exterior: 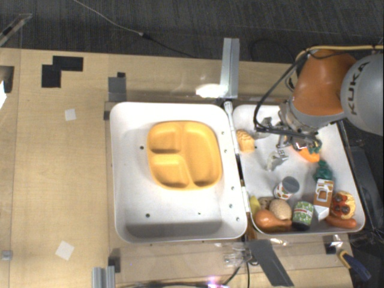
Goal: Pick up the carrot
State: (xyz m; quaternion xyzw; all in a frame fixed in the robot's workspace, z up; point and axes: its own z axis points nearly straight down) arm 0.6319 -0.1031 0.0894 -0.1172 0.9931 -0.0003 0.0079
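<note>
Over the right-hand shallow white bin [264, 182], reaching in from the right: grey KUKA arm with orange band [336, 95]. Below the wrist, the metallic end effector [279, 158], low over bare bin floor. Cannot tell how wide it stands from this slant; nothing seen held in it.

Just to its right and slightly higher, close under the wrist: small orange carrot with a green leafy tuft [310, 155], judged the target. Lying near the bin's right half, apart from the cluster along the near wall.

Step in hand, by judgement: lining up for the grasp. Shift towards the carrot before descending. Turn the wrist to close across the orange body, not along it, and away from the tuft. Stay clear of the small brown-and-white carton [324, 191] and the grey-lidded little can [288, 186] nearby. Lift straight up, slowly, since a rounded plastic toy probably slips.

Round about: dark grey carpeted floor [150, 11] beyond, then a pale wooden worktop [54, 179] with black markers. On it, the left-hand white bin [132, 161], holding a yellow divided plastic plate [183, 155].
</note>
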